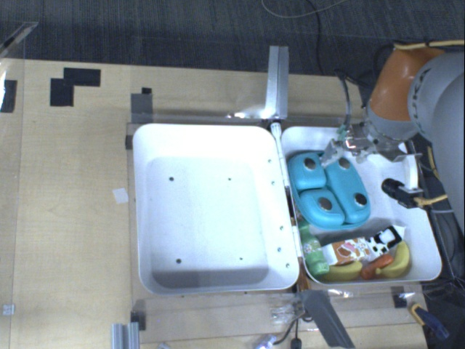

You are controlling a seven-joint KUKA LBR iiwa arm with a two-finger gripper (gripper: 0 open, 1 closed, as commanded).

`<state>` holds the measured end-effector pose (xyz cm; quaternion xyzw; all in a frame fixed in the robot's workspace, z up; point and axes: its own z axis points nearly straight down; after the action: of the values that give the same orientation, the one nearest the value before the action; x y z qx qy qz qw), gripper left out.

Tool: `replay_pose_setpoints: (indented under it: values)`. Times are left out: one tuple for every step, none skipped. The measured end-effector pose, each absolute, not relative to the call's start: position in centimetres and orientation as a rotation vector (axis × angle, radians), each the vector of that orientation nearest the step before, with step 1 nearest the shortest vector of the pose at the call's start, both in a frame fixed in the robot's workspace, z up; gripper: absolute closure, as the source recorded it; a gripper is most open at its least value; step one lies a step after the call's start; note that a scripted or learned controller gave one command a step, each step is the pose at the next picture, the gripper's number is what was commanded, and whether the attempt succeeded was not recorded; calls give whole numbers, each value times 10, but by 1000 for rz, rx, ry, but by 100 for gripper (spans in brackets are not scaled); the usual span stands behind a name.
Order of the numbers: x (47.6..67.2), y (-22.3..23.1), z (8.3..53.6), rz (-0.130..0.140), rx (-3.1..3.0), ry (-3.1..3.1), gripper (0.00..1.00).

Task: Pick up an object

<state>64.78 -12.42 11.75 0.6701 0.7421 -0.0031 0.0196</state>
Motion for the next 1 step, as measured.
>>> replay_pose_setpoints:
  values:
    - [662,-140,257,6,1898,2492,0]
